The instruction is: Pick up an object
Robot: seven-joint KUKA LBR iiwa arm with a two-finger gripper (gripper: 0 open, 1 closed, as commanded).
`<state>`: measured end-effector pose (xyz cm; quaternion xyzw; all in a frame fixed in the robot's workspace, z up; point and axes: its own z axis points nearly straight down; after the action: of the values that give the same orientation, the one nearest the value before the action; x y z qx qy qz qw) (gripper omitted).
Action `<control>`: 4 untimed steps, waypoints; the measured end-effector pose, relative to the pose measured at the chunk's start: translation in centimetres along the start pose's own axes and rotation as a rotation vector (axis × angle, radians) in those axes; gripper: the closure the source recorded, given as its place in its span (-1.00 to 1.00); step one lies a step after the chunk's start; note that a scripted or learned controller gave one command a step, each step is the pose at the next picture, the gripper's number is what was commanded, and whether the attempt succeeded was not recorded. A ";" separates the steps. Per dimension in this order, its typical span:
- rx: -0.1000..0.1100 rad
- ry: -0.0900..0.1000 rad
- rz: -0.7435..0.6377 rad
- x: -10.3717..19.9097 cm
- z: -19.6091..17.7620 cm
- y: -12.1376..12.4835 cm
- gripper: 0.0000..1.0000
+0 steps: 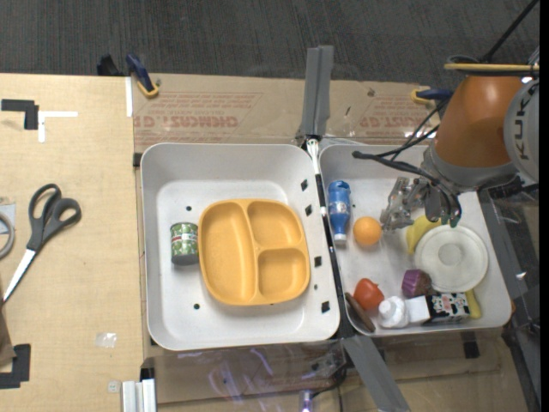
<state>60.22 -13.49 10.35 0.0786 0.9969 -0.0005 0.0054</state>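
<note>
My gripper (403, 209) hangs low over the right bin (491, 230), reaching in from the right under the orange band of the arm (480, 118). It sits between an orange ball (367, 231) on its left and a yellow fruit-like object (419, 232) just below right of it. A blue bottle (340, 210) lies along the bin's left wall. Nothing shows as held in the gripper.
The right bin's front holds a white round dish (451, 257), a purple item (417, 282), a red item (369, 293), a white bottle (398, 312) and a dark box (449, 305). The left bin (163, 230) holds a yellow divided plate (254, 251) and a small green can (184, 243). Scissors (43, 221) lie on the bench.
</note>
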 end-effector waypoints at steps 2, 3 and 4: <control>0.000 0.008 0.093 6.1 1.1 -0.6 1.00; 0.000 0.005 -0.227 7.4 -9.5 -10.0 1.00; -0.001 0.005 -0.227 7.4 -9.5 -10.0 -1.00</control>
<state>51.27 -22.20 19.77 -0.0349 0.9994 -0.0005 0.0027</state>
